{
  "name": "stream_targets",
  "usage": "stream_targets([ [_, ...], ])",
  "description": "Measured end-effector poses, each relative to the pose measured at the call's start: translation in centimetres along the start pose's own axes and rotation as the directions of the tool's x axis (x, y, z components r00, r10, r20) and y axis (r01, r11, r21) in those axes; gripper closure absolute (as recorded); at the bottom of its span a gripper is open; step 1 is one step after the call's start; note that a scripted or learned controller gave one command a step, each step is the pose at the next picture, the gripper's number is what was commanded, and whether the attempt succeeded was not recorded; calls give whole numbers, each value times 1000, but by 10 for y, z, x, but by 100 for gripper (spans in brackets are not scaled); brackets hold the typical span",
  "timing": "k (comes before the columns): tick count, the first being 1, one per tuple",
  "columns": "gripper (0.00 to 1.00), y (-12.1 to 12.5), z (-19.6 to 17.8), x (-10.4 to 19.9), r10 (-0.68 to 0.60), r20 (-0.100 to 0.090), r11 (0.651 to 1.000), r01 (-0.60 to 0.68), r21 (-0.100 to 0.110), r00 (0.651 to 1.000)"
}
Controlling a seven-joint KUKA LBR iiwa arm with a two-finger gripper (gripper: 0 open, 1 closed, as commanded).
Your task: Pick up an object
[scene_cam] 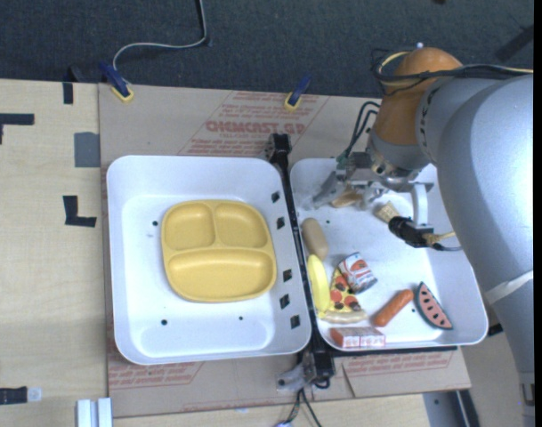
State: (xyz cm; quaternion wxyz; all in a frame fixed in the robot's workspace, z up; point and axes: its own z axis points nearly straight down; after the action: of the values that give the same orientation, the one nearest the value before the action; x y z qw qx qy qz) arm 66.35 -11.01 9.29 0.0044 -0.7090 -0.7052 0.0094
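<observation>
Meanwhile gripper above bread roll, apart.

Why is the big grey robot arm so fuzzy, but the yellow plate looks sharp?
In the camera view, the grey arm sits near the lens, so it blurs; the yellow divided plate lies in focus, evenly lit, with soft shadows along the left bin walls and no strong glare.
</observation>
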Motion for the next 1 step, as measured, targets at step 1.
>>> stream_targets([
  [1,0,1,9,11,-1,-3,1000,1,-1,1000],
])
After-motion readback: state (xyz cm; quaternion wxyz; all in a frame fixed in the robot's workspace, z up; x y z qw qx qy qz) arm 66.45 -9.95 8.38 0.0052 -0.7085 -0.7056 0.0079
